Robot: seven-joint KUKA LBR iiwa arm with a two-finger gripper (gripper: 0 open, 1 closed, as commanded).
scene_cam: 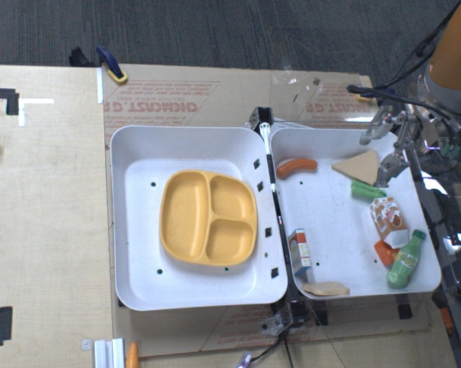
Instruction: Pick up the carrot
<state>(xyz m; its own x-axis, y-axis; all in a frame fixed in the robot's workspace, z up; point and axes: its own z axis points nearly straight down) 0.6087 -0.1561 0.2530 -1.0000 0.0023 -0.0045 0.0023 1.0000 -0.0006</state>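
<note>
1. Camera view: two shallow white bins sit side by side on the bench. The left bin (130,228) holds a yellow divided plate (209,218) near its middle.
2. The right bin (330,228) holds the carrot (384,252), a small orange piece near the right wall. It lies just below a white patterned packet (388,218) and touches a green bottle (405,260) on its right.
3. Elsewhere in that bin, a sausage (296,166) lies near the top left, a tan wedge (359,166) beside it, and a green piece (367,191) just under the wedge. A small carton (299,251) and a beige flat piece (325,288) sit along the lower left.
4. The gripper (391,159) hangs over the bin's upper right corner, near the tan wedge and well apart from the carrot. I cannot tell how it is set.
</note>
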